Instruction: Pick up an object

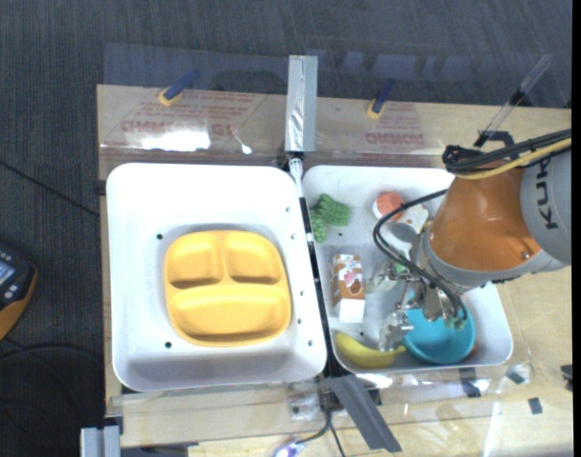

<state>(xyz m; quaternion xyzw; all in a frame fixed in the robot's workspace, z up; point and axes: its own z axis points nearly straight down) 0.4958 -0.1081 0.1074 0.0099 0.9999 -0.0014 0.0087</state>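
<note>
The teal bowl [443, 339] sat in the near right corner of the right bin [498, 305], and from my screen the gripper [405, 324] hung just at its left rim, low over the bin floor. I could not tell whether it had hold of anything; the metal parts of the hand blurred together against the bowl and the white floor. Nothing showed plainly clamped in it.

Just beside the gripper on the left lay the yellow banana [364, 352], curved along the bin's near wall and touching or nearly touching the bowl. Behind the banana stood a small brown packet [348, 276] with a white card [351, 308] next to it. Farther back, a green leafy toy [328, 213] lay near the divider between the bins, and a red-orange piece [390, 202] rested near the far wall, partly hidden by black cables and the arm's orange band [479, 225].

The arm covered most of the right bin's right half, so the open floor I saw there was a narrow strip in the middle. The left bin [138, 255] held a yellow divided tray [228, 286], with bare white floor all round it.
</note>
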